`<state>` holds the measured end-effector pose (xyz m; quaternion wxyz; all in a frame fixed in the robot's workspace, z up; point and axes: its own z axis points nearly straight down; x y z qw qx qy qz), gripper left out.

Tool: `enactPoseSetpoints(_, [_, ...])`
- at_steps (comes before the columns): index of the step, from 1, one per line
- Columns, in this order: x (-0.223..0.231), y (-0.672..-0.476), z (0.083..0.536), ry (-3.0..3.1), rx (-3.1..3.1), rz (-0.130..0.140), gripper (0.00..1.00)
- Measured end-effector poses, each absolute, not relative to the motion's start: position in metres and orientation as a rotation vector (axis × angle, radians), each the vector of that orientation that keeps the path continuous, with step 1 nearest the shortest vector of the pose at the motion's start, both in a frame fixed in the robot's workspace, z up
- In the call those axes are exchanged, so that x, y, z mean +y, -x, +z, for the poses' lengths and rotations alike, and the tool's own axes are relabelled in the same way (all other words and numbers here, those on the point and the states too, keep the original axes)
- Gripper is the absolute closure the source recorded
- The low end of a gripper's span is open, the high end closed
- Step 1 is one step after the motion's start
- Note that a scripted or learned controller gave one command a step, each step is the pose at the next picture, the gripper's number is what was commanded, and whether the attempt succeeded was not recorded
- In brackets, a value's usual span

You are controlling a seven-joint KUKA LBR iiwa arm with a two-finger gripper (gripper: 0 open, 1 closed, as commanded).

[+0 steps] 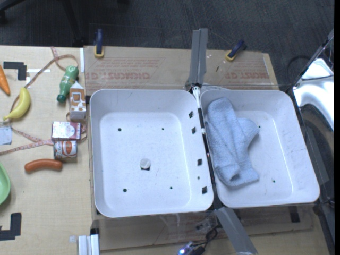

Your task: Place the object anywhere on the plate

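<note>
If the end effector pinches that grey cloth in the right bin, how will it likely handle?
The grey cloth lies folded and rumpled, so it is probably floppy and would drape and unfold when lifted. It looks like soft terry, so likely light and not slippery. Pushed, it would probably bunch up against the right bin floor rather than slide whole.

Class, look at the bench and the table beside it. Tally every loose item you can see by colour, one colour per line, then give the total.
Yellow: 1, banana
Orange: 2, carrot, sausage
Green: 1, bottle
Grey: 2, towel, small disc
Mixed print: 3, carton, box, can
Total: 9
</note>
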<state>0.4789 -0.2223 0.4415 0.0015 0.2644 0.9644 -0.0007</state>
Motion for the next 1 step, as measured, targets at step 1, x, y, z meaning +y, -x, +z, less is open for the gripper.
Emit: enactPoseSetpoints(1, [-0.2222,-0.4789,0.4416,-0.901,3.007,-0.002,1.0])
